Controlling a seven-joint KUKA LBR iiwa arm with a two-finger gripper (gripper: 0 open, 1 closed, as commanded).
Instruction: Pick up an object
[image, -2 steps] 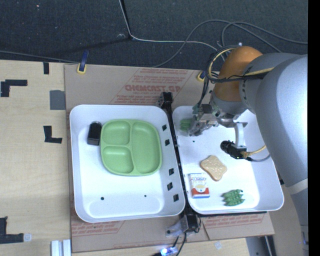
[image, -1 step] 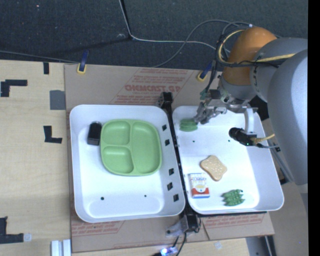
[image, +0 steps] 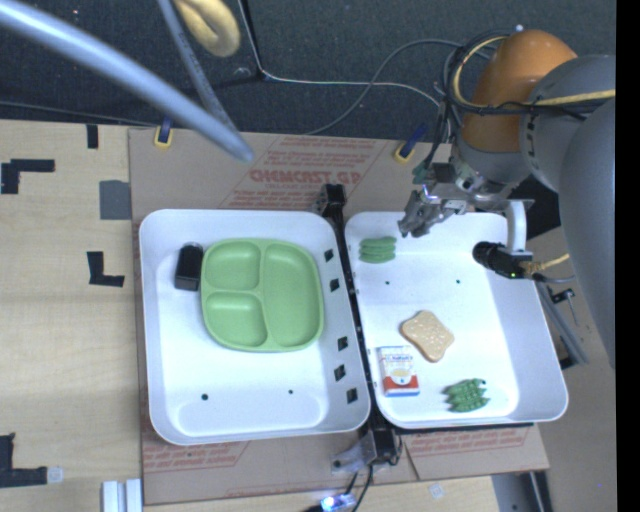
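- Right bin (image: 520, 330): white, shallow; it held four small items, well apart from one another.
- Green ridged disc (image: 377, 249): lay in the far left corner of the right bin, just beside the divider. Judged the likeliest target, being nearest the gripper. It looked like light, stiff toy food, low and flat; best taken across its short width, from above.
- Toast slice (image: 428, 335): tan, flat, mid-bin. Probably rigid plastic, light, a little slippery; its thin edges offered the only hold.
- Small carton (image: 398, 371): white with red and yellow print, near the front left of the right bin. Boxy, easy to pinch across its sides.
- Green pea pods (image: 466, 395): front of the right bin, lumpy, light.
- Gripper (image: 418, 218): hung over the far edge of the right bin, near the disc but apart from it. Fingers appeared slightly parted; nothing was seen between them, nothing touched.
- Left bin (image: 160, 330): held a green divided plate (image: 264, 296) and, just beside it, a small black object (image: 188, 267).
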